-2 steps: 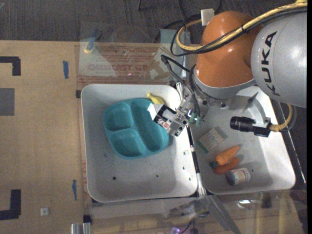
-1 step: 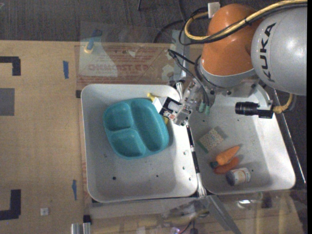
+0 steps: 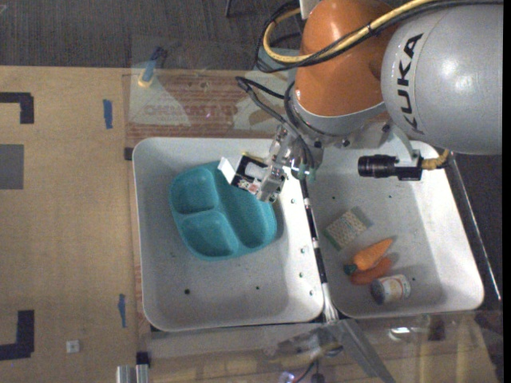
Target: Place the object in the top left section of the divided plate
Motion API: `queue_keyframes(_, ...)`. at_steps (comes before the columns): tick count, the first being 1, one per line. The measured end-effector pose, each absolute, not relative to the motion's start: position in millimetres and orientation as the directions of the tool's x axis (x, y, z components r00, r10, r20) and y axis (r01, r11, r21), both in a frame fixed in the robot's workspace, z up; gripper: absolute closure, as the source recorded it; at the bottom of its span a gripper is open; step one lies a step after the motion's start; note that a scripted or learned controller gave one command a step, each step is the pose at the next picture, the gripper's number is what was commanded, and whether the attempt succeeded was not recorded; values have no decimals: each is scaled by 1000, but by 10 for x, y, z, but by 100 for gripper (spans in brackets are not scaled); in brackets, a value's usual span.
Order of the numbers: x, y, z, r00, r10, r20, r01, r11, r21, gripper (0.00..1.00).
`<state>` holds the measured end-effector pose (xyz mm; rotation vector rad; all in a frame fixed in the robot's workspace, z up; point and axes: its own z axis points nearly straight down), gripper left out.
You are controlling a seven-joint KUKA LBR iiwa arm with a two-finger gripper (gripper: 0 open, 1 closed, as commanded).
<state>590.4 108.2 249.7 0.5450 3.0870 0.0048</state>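
We see the grey and orange arm [image 3: 383, 62] looming largest, reaching in over the teal divided plate [image 3: 219, 214] in the left bin [image 3: 160, 294]. Its gripper [image 3: 267, 183] hangs at the plate's upper right rim, right beside a small black-and-white object [image 3: 243, 174], which touches the rim there. We cannot tell the object's long axis. A carrot [image 3: 371, 255] lies well right of the plate.

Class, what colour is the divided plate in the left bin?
Teal, a blue-green; the divided plate shows in the camera view.
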Motion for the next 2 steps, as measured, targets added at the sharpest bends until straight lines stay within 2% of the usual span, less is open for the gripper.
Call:
queue_keyframes(1,5653,1534,2264,-978,209,-2,209,978,2,100)
queue_keyframes(2,5656,1531,2268,-978,210,-2,210,978,2,0)
